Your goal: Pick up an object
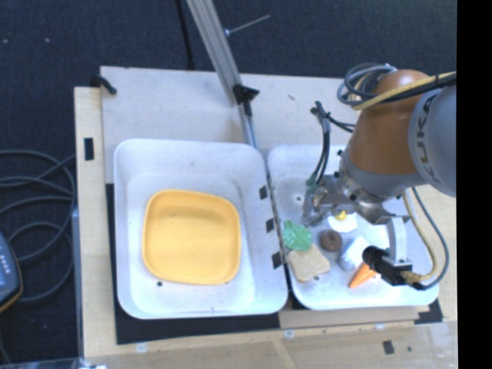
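1. Under the arm's wrist, the gripper (321, 204) is mostly hidden; its grip cannot be told.
2. Below it: one green piece (297, 237), one tan sponge (308, 264), one brown disc (331, 241), one orange carrot (361, 276).
3. Left of it: one yellow plate (191, 237).

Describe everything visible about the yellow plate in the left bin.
The yellow plate is a rounded square with a raised rim and a flat, slightly paler centre. It looks like smooth, matte plastic. It lies flat and right side up on the floor of the left bin, roughly centred, apart from the walls. Nothing rests on it, and only the bin touches it.
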Controlling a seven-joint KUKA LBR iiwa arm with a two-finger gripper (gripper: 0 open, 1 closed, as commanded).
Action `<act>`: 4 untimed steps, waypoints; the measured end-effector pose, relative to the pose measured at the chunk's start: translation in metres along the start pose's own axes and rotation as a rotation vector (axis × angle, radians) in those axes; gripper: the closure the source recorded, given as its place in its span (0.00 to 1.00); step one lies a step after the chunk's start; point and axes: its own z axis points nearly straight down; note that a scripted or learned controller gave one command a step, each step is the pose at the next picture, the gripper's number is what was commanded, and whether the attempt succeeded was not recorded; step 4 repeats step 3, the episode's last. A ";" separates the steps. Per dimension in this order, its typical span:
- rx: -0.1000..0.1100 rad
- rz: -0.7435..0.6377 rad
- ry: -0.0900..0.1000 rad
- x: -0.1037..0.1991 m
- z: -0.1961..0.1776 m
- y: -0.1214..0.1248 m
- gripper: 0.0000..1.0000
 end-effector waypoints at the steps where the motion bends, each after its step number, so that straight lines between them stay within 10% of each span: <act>1: 0.000 0.000 0.000 0.052 -0.011 -0.006 1.00; 2: 0.001 0.000 0.000 0.098 -0.018 -0.013 1.00; 3: 0.001 0.003 0.000 0.096 -0.017 -0.013 0.00; 4: 0.001 0.003 0.000 0.096 -0.017 -0.013 0.00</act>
